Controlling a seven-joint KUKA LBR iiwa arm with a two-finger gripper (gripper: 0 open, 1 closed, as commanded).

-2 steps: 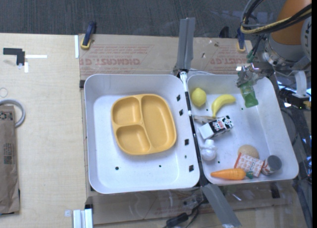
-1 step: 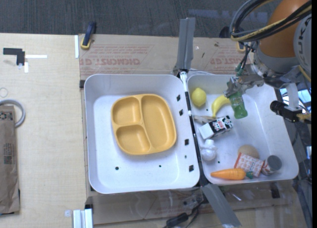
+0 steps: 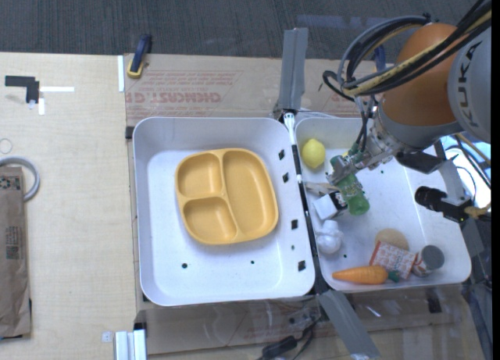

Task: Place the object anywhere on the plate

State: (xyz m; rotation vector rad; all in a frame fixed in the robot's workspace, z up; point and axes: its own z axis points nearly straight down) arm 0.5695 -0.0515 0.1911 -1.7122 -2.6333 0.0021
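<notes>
Hovering low with the pincer (image 3: 337,188), grip unreadable, beside the green object (image 3: 356,201); plate (image 3: 226,194) well leftward, awaiting delivery.

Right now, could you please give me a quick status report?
Gripper low in right bin, beside a green object. Yellow plate bare in left bin. Lemon nearby.

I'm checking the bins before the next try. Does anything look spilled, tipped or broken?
Nothing stands out. The yellow divided plate lies flat in the left bin. The lemon, carrot and other small items lie loose in the right bin, where the gripper works near a green object.
</notes>
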